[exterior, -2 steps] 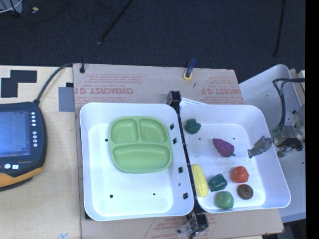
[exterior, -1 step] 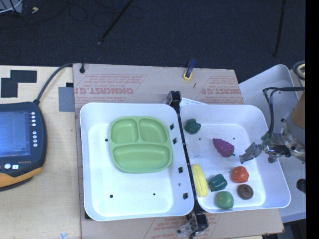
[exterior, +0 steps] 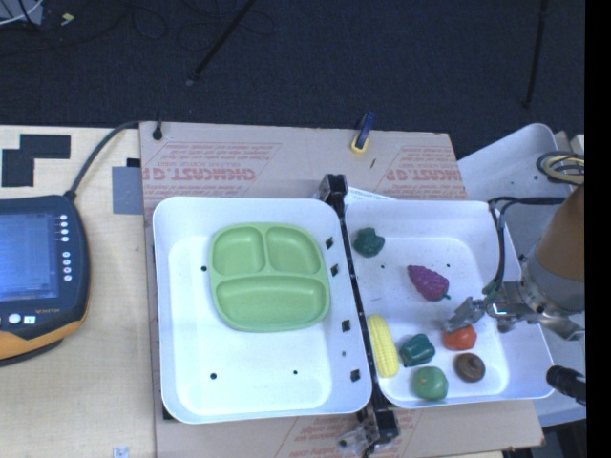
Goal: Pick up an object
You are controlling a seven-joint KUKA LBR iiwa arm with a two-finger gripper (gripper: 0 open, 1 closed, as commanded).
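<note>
Divided plate (exterior: 268,277) in left bin (exterior: 181,351); 7 toy foods (exterior: 428,281) in right bin (exterior: 434,219)

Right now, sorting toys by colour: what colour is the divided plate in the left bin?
Light green divided plate, camera view.

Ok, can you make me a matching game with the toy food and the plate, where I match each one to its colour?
Things:
1. corn
2. plate
3. tomato
4. grapes

Colours:
A. purple
B. red
C. yellow
D. light green

Pairs: 1-C, 2-D, 3-B, 4-A
</note>
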